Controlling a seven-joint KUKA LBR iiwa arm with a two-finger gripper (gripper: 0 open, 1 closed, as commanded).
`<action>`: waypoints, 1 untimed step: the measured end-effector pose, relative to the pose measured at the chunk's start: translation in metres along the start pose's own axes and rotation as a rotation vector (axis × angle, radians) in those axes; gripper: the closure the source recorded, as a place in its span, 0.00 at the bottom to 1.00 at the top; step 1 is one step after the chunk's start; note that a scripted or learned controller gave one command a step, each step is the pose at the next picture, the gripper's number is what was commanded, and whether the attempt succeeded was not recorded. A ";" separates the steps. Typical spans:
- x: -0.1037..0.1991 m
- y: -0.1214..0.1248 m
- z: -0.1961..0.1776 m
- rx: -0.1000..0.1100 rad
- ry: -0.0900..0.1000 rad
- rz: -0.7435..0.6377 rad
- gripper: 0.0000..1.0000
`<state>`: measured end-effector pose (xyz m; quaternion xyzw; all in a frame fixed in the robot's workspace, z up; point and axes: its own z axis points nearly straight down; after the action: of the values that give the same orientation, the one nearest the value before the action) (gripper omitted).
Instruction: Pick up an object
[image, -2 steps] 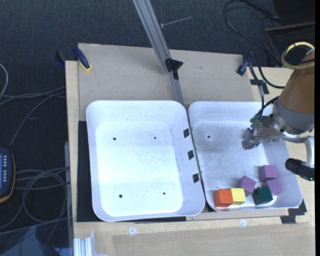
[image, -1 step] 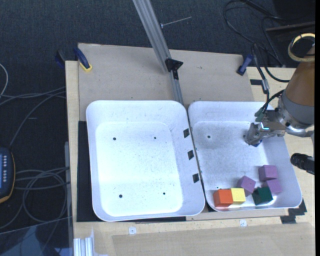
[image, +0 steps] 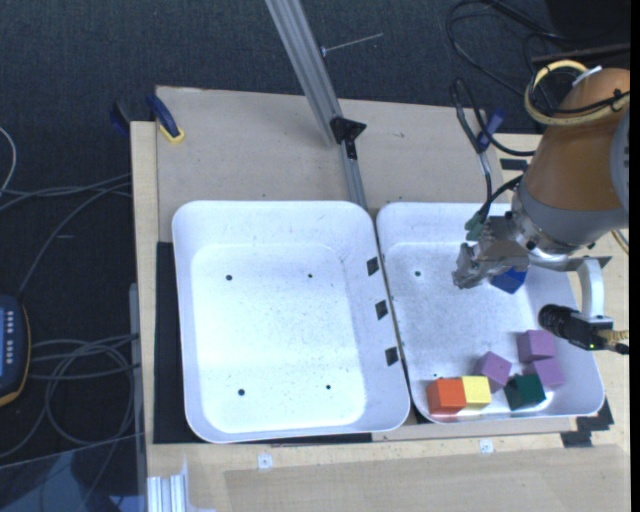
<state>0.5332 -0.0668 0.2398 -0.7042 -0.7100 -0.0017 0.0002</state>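
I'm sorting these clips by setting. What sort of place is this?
Probably a robotics lab test bench: two white bins on a plywood bench, a grey and orange arm over small coloured blocks, and loose cables across dark carpet.

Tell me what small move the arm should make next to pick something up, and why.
Probably lower the hand a little toward the blue block, the nearest object, lying just beside it in the right bin. The other blocks, orange, yellow, green and purple, cluster farther off in the bin's near corner.
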 end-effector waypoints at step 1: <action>0.056 -0.002 -0.008 -0.001 0.000 0.000 1.00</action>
<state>0.5312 -0.0112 0.2478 -0.7043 -0.7099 -0.0018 0.0000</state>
